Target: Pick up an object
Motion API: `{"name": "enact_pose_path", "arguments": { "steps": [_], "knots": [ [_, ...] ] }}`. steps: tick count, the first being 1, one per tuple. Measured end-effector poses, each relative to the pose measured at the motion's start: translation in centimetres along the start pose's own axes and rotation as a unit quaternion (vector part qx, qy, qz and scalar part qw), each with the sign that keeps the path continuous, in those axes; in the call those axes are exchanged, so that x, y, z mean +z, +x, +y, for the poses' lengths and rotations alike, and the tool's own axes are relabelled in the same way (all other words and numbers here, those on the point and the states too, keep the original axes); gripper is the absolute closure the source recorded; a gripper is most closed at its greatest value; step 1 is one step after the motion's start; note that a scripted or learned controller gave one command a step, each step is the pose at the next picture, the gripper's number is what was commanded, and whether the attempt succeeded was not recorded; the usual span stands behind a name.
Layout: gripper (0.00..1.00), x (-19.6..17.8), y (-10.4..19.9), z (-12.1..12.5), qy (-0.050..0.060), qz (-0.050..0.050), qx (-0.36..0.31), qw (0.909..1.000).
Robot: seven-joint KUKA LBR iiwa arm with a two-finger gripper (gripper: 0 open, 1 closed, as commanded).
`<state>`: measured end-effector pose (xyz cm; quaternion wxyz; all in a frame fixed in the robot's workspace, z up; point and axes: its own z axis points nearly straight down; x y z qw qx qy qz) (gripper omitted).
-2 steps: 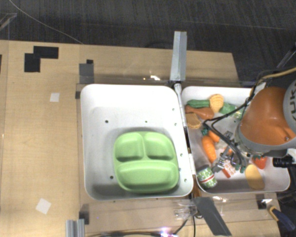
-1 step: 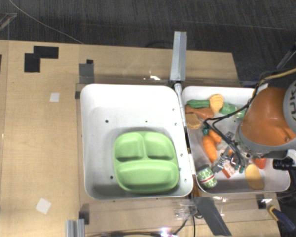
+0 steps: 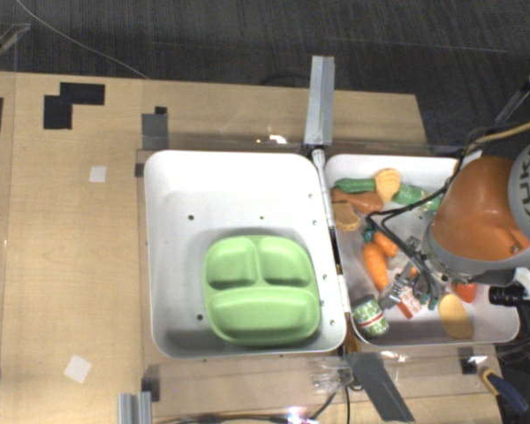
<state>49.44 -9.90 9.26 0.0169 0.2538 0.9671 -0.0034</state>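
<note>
Glossy green compartment tray [image 3: 261, 289] in smooth white left bin [image 3: 177, 201].

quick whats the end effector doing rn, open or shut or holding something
end effector: low in the right bin among the toy food; open or shut cannot be told.

A green tray [image 3: 261, 288] sits in the left bin [image 3: 172, 193], toward six o'clock; a metal post [image 3: 319, 102] stands at twelve, between bins.

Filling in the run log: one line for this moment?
arm over right bin | gripper low among toy food, by carrot | green tray in left bin
</note>
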Motion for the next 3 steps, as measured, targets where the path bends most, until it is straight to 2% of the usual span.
{"name": "enact_pose_path", "arguments": {
  "steps": [1,2,3],
  "knots": [
    [0.0,0.02,0.02,-0.07,0.0,0.001,0.011,0.9999],
    [0.0,0.02,0.17,-0.08,0.003,0.0,0.086,0.9963],
    [0.0,0.06,0.13,-0.22,0.003,0.002,0.096,0.9953]
  ]
}}
